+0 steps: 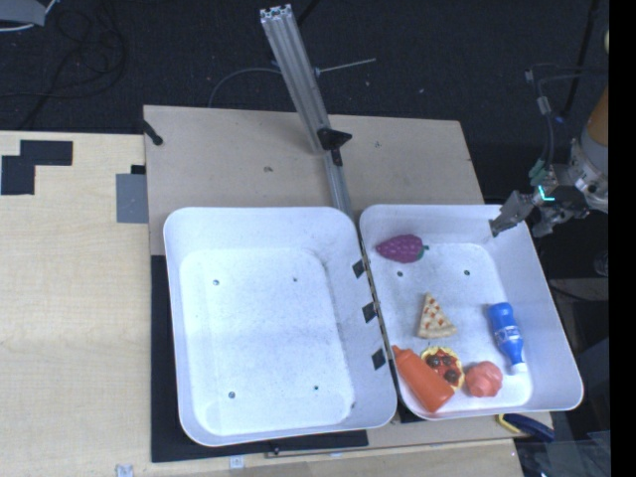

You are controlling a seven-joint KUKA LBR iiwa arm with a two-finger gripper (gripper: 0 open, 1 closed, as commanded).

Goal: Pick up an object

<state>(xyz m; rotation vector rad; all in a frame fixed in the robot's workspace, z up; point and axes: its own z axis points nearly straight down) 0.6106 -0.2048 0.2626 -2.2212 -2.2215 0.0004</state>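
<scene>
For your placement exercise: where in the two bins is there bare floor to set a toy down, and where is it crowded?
The left bin has bare floor throughout. In the right bin, the patch between the purple toy, pizza slice and blue bottle is free. Its near edge is crowded: orange carrot, pink ball.

The arm enters at the right edge of the camera view, its orange band just showing above the wrist. The gripper (519, 219) hangs beyond the far right corner of the bench, over the rim of the right bin, its two dark fingers (504, 217) spread apart, nothing between them.
</scene>
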